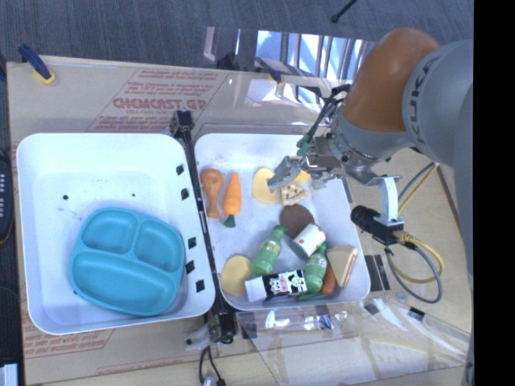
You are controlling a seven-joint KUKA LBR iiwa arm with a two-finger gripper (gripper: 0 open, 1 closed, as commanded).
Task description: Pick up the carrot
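We see the carrot (232, 195) lying untouched left of the jaws (287, 173); whether they gape or grip, we cannot tell.

Red print "CHEMCAST GP" on brown protective paper (153, 95) covering bench behind bins; smaller red lines beneath too small to read. No other legible text.

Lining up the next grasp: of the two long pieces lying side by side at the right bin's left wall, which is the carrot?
The carrot is the bright orange one with a green tip, on the side nearer the gripper. The tan piece lies against the wall.
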